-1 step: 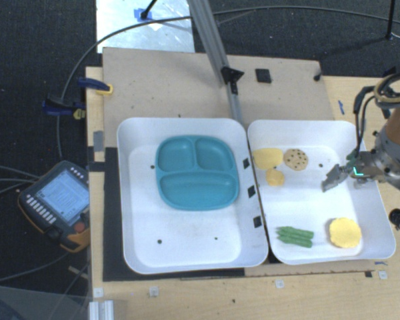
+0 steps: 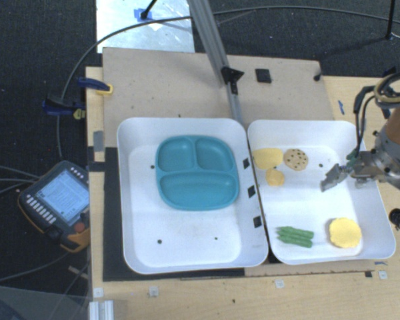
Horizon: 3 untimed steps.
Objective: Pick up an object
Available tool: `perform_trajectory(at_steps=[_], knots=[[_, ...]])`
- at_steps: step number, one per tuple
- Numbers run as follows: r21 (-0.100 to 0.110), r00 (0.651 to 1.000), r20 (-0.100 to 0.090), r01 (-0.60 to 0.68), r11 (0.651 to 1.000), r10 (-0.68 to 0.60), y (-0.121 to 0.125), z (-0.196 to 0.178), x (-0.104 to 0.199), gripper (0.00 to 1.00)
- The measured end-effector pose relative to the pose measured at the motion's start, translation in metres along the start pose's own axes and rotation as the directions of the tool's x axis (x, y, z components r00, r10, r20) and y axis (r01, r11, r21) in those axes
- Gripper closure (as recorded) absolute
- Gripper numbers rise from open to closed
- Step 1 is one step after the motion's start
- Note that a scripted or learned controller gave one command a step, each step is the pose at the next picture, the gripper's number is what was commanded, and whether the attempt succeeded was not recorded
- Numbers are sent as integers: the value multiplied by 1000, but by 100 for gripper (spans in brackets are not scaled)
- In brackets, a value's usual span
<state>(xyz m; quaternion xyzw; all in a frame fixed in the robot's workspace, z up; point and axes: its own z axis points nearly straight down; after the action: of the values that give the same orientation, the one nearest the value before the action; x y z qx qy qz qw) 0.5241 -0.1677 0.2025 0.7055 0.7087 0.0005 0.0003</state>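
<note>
- Over the right bin point(image 2: 380, 245), the gripper point(image 2: 333, 177) hung with nothing visibly between its fingers; whether they were spread or closed could not be told.
- Below lay one cookie point(image 2: 295, 159), three yellow pieces point(image 2: 267, 157) point(image 2: 275, 177) point(image 2: 345, 233) and one bunch of green beans point(image 2: 295, 236).
- One blue plate point(image 2: 197, 173) sat in the left bin point(image 2: 137, 232).

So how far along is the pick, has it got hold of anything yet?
Nothing looks picked yet. The gripper sits over bare floor of the right bin, with nothing visible between its fingers. The cookie, two yellow pieces, green beans and yellow disc all lie in that bin. The blue plate sits in the left bin. Left: close on an item and lift.
</note>
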Motion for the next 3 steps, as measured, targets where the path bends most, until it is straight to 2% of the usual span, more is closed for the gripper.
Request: perform_trajectory(at_steps=[1, 2, 3], knots=[[5, 1000, -1, -3, 1000, 3, 0, 63, 3, 0], [-1, 1000, 1, -5, 1000, 5, 0, 113, 2, 0], [-5, 1000, 1, -3, 1000, 3, 2, 100, 3, 100]])
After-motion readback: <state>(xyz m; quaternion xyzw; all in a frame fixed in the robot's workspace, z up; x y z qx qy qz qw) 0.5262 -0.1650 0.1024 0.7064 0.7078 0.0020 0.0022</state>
